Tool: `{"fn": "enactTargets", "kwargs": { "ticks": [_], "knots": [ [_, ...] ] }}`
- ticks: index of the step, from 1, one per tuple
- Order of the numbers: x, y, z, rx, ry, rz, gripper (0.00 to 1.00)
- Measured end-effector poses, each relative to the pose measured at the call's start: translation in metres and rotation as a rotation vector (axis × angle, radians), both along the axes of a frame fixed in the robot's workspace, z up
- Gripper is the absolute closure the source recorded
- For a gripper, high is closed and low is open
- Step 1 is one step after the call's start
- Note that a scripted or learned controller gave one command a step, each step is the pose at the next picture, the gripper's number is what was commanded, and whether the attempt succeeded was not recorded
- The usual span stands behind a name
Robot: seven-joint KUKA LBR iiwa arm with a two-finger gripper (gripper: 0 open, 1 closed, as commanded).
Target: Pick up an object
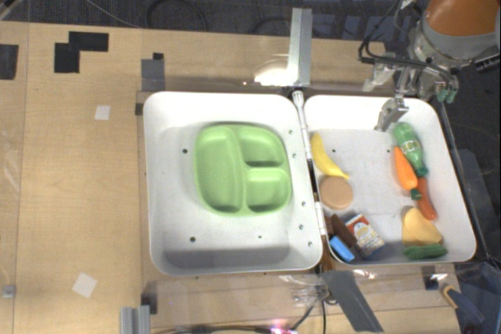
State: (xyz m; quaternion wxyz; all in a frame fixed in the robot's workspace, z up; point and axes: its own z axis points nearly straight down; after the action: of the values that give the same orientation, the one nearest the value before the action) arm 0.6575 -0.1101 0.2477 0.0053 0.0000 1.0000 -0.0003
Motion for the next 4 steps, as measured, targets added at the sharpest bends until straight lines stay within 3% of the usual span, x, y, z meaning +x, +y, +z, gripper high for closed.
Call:
{"fn": "enactTargets", "kwargs": {
  "ticks": [1,2,3,4],
  "knots": [
    [-0.033,-0.054,-0.148,-0.002,-0.005,0.058,0.0],
    [-0.05,-0.061,-0.159,-0.002,-0.002,0.041,0.0],
    [-0.081,-0.051,-0.158,-0.003,-0.003,0.108,0.0],
    [-0.114,-0.056,-0.157,-0.003,-0.005,0.088,0.0]
  ]
}}
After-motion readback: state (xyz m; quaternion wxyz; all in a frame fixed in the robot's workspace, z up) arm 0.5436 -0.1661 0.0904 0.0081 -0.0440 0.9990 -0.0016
